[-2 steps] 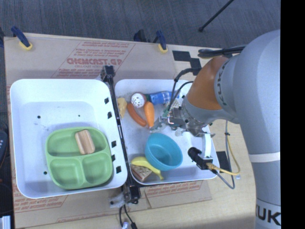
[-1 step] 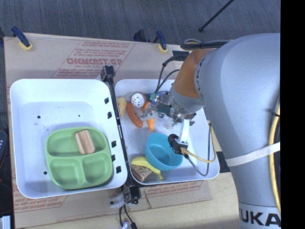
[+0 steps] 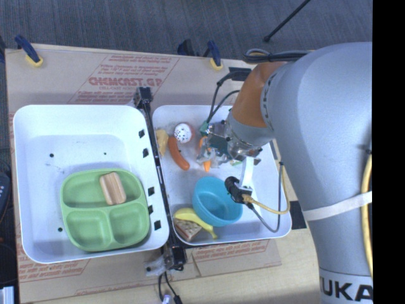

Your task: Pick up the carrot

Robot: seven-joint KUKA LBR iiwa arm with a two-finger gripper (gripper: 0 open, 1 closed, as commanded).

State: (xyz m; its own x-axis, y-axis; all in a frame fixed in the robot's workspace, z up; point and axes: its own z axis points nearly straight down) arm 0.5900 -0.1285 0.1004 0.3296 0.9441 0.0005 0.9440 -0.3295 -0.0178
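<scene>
The claw [image 3: 209,154] hangs low in the right bin [image 3: 266,230]; the carrot [image 3: 178,153] lies at its 9 o'clock. Its grip I cannot tell.

— Where's my gripper [image 3: 212,149]?
— I see it low in the right bin [image 3: 273,223], just beside the carrot [image 3: 178,153]; the blue bowl [image 3: 216,201] sits nearer, the green plate [image 3: 104,209] left.

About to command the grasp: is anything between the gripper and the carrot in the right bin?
Nothing visible stands between them. The gripper hangs just right of the carrot, with bare bin floor between; the white ball sits behind the carrot, off that line.
</scene>
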